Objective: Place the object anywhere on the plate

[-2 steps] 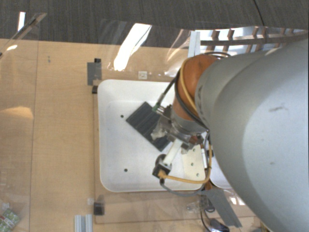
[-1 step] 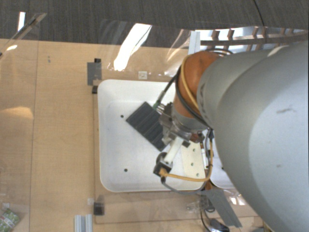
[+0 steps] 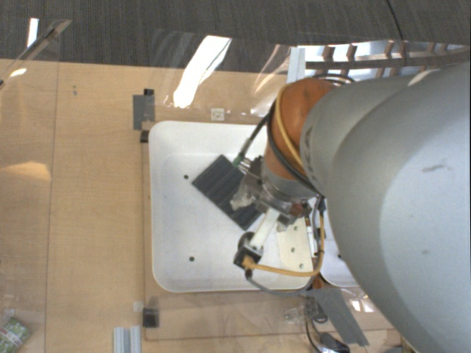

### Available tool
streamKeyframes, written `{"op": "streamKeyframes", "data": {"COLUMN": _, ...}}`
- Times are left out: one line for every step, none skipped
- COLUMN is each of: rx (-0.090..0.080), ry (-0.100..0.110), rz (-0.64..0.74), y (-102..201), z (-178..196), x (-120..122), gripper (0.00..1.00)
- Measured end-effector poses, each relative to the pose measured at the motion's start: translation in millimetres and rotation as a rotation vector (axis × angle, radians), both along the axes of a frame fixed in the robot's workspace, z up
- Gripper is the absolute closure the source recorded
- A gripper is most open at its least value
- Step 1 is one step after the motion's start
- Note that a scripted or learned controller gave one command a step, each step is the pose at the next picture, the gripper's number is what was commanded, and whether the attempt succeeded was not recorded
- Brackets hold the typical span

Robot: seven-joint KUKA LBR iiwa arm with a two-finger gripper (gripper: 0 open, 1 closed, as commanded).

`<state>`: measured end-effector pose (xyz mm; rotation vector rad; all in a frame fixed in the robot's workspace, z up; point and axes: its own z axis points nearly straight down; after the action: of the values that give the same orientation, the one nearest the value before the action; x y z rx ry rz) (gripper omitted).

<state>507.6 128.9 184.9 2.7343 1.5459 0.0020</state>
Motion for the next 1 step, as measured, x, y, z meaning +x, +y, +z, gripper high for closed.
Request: {"op": "streamKeyframes", "data": {"rx": 0.000, "ry": -0.001, "rz": 0.009, "y": 1.1, "z": 10.1, "x": 1.2, "gripper": 1.00}}
